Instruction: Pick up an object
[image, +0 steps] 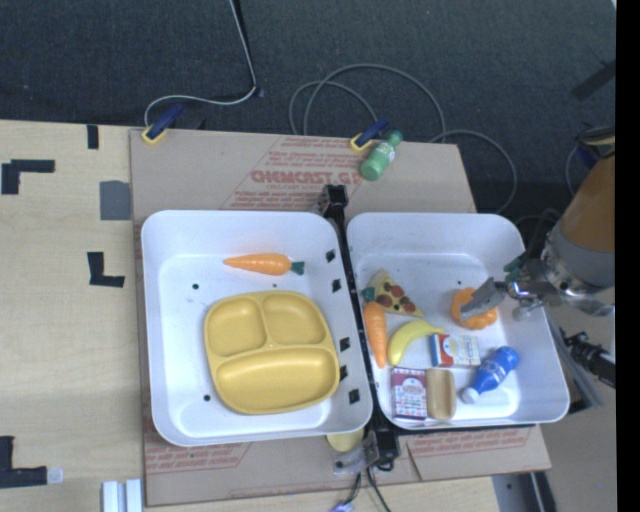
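Observation:
The right bin (440, 240) holds several toy items. Among them are a pizza slice (392, 296), a carrot (375, 333), a banana (410, 338), an orange round piece (472, 312), a small white and orange box (456, 350), a blue bottle (492, 372), a red box (408, 393) and a tan bread piece (441, 393). My gripper (492, 295) reaches in from the right and sits low over the orange round piece, at its upper right edge. Whether it touches the piece is unclear.
The left bin (170, 240) holds a carrot (262, 264) and a yellow divided plate (272, 351). A green bottle (379, 158) lies on the cardboard behind the bins. Cables loop at the back, and a black clip (333, 203) joins the bins.

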